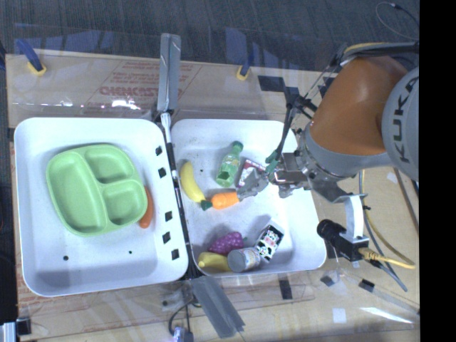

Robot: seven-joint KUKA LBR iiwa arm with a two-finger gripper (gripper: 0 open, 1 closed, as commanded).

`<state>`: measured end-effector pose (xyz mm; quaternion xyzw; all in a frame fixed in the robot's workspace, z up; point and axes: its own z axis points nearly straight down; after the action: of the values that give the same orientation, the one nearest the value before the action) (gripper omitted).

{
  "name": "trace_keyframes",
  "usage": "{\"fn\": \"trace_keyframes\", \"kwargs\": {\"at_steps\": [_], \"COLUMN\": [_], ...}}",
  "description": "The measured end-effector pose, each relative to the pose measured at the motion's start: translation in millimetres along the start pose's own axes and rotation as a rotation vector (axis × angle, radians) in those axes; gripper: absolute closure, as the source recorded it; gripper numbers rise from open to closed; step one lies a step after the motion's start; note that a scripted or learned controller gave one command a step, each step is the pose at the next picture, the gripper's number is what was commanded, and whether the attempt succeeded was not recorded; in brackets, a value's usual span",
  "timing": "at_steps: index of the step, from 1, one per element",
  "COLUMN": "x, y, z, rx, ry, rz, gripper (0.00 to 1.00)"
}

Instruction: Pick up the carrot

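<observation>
The carrot is seen lying in the right bin, near its middle, just right of a banana and below a green bottle. The gripper is positioned just above and right of the carrot, very near its right end; whether it is released or clenched cannot be told. In the left bin, a green divided plate is found, with an orange item at its right edge.
</observation>
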<state>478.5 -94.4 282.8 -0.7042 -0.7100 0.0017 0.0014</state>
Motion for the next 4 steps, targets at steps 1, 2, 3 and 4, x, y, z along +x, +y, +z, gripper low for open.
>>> {"fn": "trace_keyframes", "kwargs": {"at_steps": [1,2,3,4], "x": [-12.9,-2.7,1.4,-29.3], "y": [-1.3,66.5,59.3,59.2], "z": [54.0,166.3,193.6,188.4], "rx": [0.002,0.002,0.002,0.000], "ry": [0.001,0.001,0.001,0.001], "rz": [0.255,0.192,0.148,0.265], "gripper": [0.00,0.00,0.00,0.00]}}
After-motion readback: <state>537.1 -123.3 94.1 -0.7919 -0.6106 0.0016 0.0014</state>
